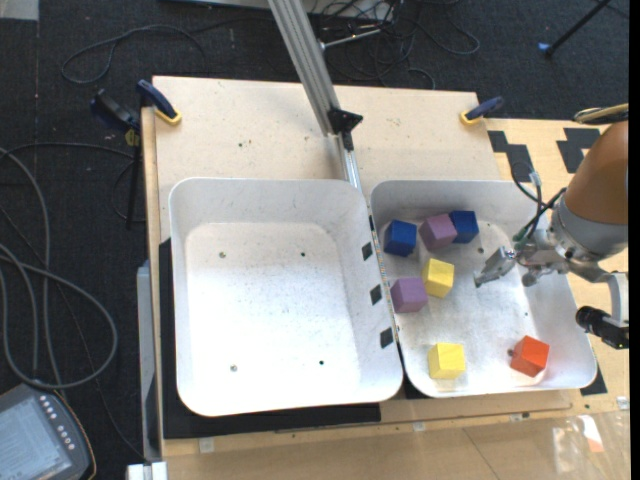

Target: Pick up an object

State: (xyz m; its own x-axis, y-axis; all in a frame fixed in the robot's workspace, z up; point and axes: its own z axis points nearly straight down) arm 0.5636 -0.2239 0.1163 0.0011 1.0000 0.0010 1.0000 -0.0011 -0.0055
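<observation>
Robotics lab, clamped bench [250,128], loose floor cables [60,218], alu camera mast [305,53]

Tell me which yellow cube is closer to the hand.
The upper yellow cube, beside the purple cube; the other yellow cube sits near the bin's front edge, farther from the hand.

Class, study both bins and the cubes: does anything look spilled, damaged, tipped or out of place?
Nothing stands out. All seven cubes lie inside the right bin: two blue, two purple, two yellow and one orange cube near the front corner. None has spilled onto the bench. The gripper hovers over that bin, right of the cluster.
</observation>
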